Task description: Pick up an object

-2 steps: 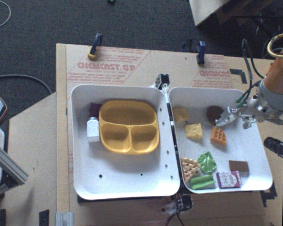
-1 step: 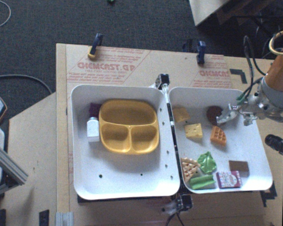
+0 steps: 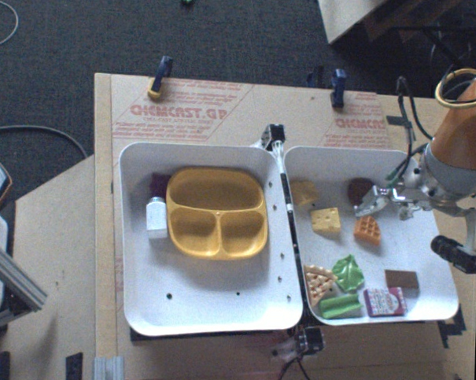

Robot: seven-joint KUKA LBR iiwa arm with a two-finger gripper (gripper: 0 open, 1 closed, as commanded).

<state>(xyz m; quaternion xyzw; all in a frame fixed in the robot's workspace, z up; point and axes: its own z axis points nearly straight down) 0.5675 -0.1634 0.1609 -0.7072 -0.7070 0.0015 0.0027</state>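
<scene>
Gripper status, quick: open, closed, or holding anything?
Gripper: hovering over the right bin near the waffle piece; open or closed cannot be told, and nothing is seen held.

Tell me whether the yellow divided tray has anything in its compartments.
Empty. The yellow divided tray in the left bin shows bare yellow floor in all three compartments; the small white bottle sits beside it.
</scene>
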